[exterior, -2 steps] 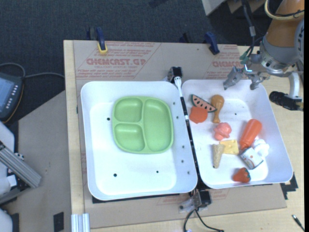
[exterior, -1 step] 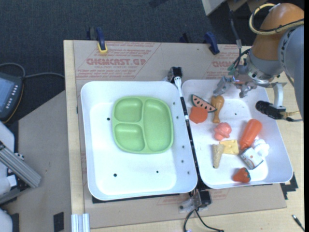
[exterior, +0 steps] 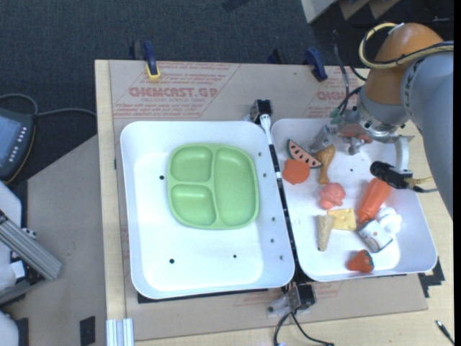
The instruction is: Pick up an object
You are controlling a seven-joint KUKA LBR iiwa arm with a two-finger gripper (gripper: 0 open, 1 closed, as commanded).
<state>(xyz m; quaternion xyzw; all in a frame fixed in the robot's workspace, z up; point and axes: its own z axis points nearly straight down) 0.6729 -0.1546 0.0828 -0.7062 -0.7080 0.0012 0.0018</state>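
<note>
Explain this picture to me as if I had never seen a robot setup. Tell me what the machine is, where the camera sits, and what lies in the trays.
One camera looks down at a slant on a bench with two white bins. The grey and orange machine at the right is a robot arm; its claw hovers over the far end of the right bin. The left bin holds a green divided plate. The right bin holds toy food: a watermelon slice, a tomato, a carrot, a strawberry. I see nothing between its fingers.

A bulky grey arm (exterior: 434, 85) with an orange band (exterior: 403, 49), looped by a thin yellowish cable (exterior: 369, 38).
</note>
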